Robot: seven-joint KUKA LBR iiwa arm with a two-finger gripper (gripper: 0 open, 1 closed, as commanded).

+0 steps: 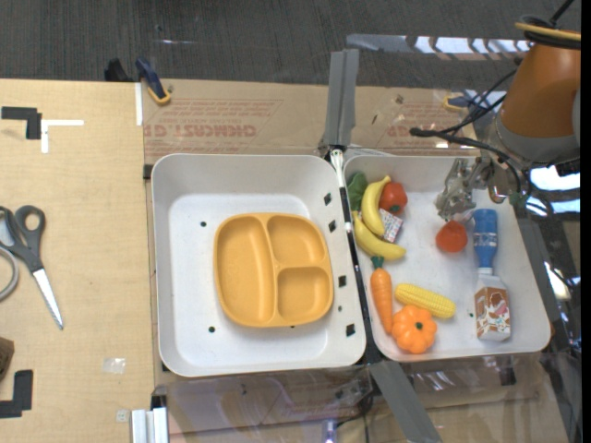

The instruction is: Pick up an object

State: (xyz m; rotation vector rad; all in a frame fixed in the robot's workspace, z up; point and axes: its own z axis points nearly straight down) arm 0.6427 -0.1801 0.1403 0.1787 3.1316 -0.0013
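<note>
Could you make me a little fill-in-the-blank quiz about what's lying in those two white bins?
1. The yellow divided plate lies in the ____ bin as the camera sees it.
2. That plate has ____ compartments.
3. The orange pumpkin in the right bin sits just below the ear of ____.
4. The pincer hangs just above the small red ____.

Missing words: left; three; corn; tomato

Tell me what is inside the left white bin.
The left white bin holds one yellow divided plate with three compartments, nothing visible in them. The bin floor beneath the plate is covered.
</note>
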